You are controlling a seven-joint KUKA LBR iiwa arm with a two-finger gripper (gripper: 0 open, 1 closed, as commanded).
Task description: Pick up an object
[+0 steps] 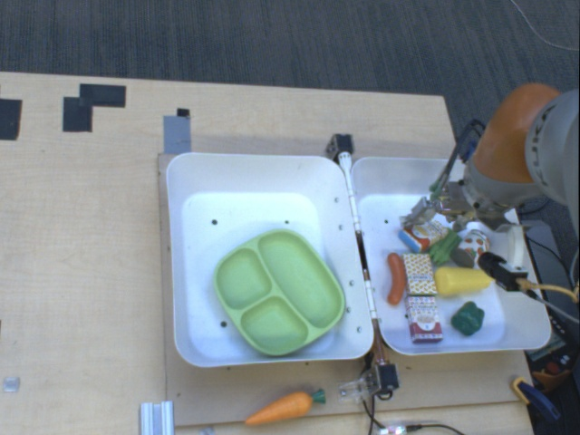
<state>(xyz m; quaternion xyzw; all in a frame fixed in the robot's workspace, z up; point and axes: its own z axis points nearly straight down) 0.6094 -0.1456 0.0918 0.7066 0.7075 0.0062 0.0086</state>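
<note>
Your gripper [433, 214] hangs low in the right bin [381, 198], and whether it is apart or together you cannot tell; just beside it the toys crowd the bin's near half: a smooth orange sausage [396, 278], two printed cartons [421, 295], a yellow piece [462, 282] and a knobbly green one [468, 318]. Your open room is that bin's bare far-left floor. In the left bin [190, 243] lies a glossy green three-compartment plate [279, 291], and a carrot [283, 408] rests on the pale wood bench [82, 270].
</note>
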